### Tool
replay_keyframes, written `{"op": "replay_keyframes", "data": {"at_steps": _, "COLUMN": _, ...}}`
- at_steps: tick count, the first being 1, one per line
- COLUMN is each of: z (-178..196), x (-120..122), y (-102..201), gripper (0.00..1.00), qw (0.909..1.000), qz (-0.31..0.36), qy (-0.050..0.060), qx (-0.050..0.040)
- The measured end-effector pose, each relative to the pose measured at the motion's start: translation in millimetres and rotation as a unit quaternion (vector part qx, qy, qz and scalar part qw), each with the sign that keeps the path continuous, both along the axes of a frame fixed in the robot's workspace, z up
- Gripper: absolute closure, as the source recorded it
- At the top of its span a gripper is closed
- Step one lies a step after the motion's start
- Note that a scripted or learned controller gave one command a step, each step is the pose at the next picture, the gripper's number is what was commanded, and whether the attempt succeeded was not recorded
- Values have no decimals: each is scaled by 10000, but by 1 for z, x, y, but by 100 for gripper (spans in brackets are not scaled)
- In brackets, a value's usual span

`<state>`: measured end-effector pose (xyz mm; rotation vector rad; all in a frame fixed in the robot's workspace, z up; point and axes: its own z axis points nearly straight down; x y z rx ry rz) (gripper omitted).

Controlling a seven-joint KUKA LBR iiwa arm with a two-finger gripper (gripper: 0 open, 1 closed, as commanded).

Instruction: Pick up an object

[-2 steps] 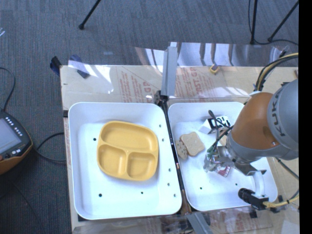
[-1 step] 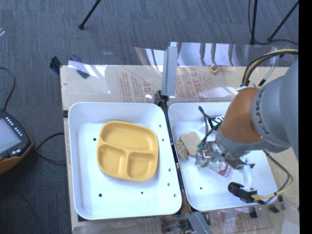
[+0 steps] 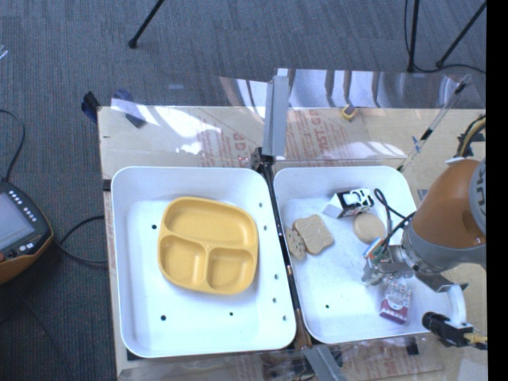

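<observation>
You are looking down at a worktop (image 3: 182, 137) carrying two shallow white bins side by side, with the grey-and-orange arm (image 3: 448, 213) reaching in from the right over the right-hand bin (image 3: 317, 324). The jaws (image 3: 382, 270) sit low over that bin's floor, near its right wall, and from this angle you cannot tell whether they are released or clenched, or whether anything sits between them. The nearest candidate to pick is a small red-and-white packet (image 3: 396, 302), lying flat just below the jaws and seemingly touching or nearly touching them. Just above the jaws is a round tan biscuit-like piece (image 3: 369, 227); beyond that, a small black-and-white box (image 3: 352, 201). To the left of the jaws, well apart, lie a toy bread slice (image 3: 315, 233) and a waffle-patterned cracker (image 3: 296, 243), overlapping each other. Far to the left, in the other bin (image 3: 131, 213), rests a yellow divided plate (image 3: 209, 244). To do this step well, you would likely centre the jaws over the packet's narrow width, come straight down until they straddle it, and grip before lifting; the packet looks thin and flat, so a shallow descent may slide off, and the bin wall close by leaves little room.
</observation>
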<state>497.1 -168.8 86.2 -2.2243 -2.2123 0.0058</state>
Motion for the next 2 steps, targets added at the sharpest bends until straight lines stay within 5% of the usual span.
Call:
{"op": "replay_keyframes", "data": {"at_steps": 1, "z": 0, "x": 54, "y": 63, "gripper": 100, "qw": 10000, "qz": 60, "qy": -8, "qx": 13}}
{"op": "replay_keyframes", "data": {"at_steps": 2, "z": 0, "x": 76, "y": 89, "gripper": 100, "qw": 10000, "qz": 40, "qy": -5, "qx": 8}}
